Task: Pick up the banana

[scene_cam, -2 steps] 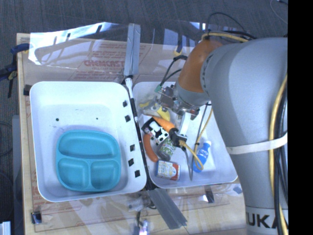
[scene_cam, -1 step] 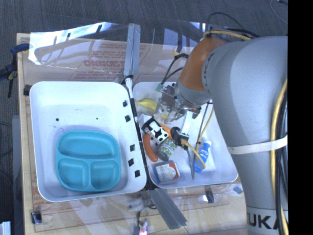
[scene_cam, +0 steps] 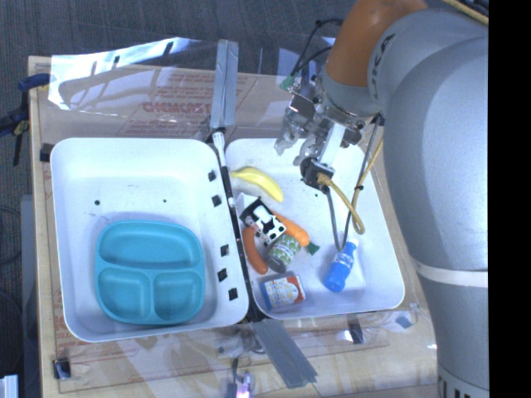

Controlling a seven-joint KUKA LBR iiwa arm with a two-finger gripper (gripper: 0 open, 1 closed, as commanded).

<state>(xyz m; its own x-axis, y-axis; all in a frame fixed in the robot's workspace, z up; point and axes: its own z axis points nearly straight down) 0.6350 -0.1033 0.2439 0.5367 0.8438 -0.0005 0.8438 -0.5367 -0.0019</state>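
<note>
The yellow banana (scene_cam: 259,182) lies in the right bin (scene_cam: 377,247), near its back left corner and close to the divider. My gripper (scene_cam: 297,148) hangs over the back of that bin, a little right of the banana and above it. Its fingers stand open, with nothing between them. The arm's grey body and orange band cover the bin's right side.
In front of the banana lies a clutter: a black-and-white piece (scene_cam: 259,218), a carrot (scene_cam: 294,229), a green can (scene_cam: 284,254), a small tin (scene_cam: 282,290) and a blue bottle (scene_cam: 338,268). A yellow cable (scene_cam: 355,214) dangles from the wrist. A blue divided plate (scene_cam: 151,270) sits in the left bin (scene_cam: 75,172).
</note>
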